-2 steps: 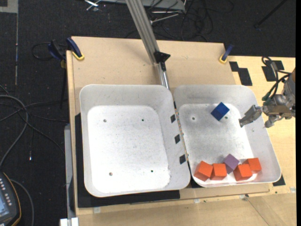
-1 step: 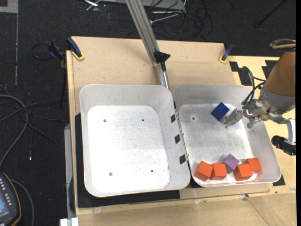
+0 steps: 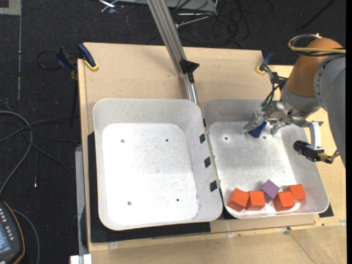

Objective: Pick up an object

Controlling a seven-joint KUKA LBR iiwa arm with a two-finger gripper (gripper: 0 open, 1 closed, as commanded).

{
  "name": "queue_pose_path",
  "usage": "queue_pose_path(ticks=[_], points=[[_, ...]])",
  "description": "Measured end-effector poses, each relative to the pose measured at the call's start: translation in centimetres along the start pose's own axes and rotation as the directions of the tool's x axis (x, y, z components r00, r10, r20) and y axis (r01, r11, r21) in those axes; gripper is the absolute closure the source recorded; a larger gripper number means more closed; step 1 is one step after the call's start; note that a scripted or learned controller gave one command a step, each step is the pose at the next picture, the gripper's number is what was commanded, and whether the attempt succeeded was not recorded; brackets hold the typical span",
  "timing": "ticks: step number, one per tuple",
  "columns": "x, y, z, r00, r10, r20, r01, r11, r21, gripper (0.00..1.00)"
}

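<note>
So the arm [image 3: 313,81] comes in from the right with its orange band sitting over the top right corner of the right bin [image 3: 242,114]. The gripper [image 3: 259,126] is down over the upper part of that bin, pointing toward the left, and there's a small blue object [image 3: 256,130] right at its tip. It looks like the blue piece sits between the fingers, so I'd say the claw is clamped on it, though the thing is tiny and partly hidden by the metal parts around it. Can't tell whether it's lifted off the bin floor or resting on it.

The other stuff is all bunched along the near edge of the right bin: an orange cube [image 3: 237,199] at the left end, a second orange cube [image 3: 256,200] touching it, then a purple cube [image 3: 270,189] sitting slightly further back, then a third orange cube [image 3: 284,201], and a fourth orange cube [image 3: 297,192] at the right end. That row is well apart from the gripper.

The left bin [image 3: 104,164] is just beside the right one, their rims touching or overlapping down the middle. Both sit on a wooden bench [image 3: 137,76], with a metal pole [image 3: 165,29] slanting in from the top toward the gap between the bins
</note>
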State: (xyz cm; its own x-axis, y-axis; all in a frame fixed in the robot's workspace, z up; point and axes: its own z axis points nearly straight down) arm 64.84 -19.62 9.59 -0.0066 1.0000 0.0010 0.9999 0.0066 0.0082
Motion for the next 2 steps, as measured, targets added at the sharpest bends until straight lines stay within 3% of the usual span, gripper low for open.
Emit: queue_pose_path(ticks=[1,2], points=[[5.20,0.70,0.02,1.000,-0.001,0.000,0.001,1.000,0.007,0.00],[4.86,0.64,-0.97,1.000,0.001,0.003,-0.001,1.000,0.007,1.00]])
